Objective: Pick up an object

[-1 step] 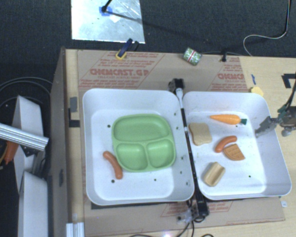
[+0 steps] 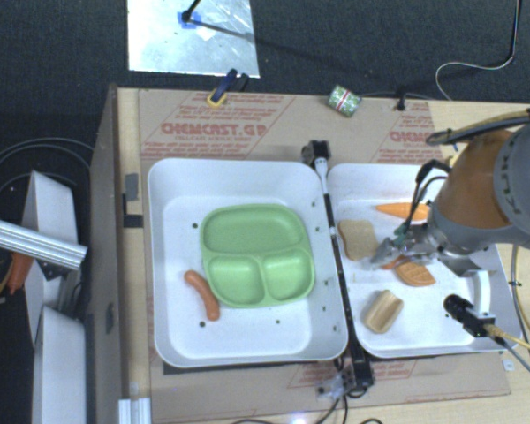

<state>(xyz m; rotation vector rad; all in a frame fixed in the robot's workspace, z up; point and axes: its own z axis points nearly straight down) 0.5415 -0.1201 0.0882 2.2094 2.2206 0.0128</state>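
From the camera above, my arm (image 2: 490,193) comes in from the right side and bends down over the right bin (image 2: 477,338). My jaws (image 2: 396,253) sit low near the middle of that bin, between a tan slice of bread (image 2: 357,238) on one side and a flat orange-brown piece (image 2: 415,275) just beside them on the other. I cannot tell how far they are parted, and I see nothing clearly caught between them. An orange carrot (image 2: 396,209) lies farther back in the same bin, partly behind my wrist. A pale bread roll (image 2: 382,311) rests toward the near edge, well apart from me. In the left bin (image 2: 172,193), a green divided plate (image 2: 256,254) sits in the middle, and an orange sausage (image 2: 203,294) lies just beside its near left corner. Both bins rest on the bench (image 2: 247,126).
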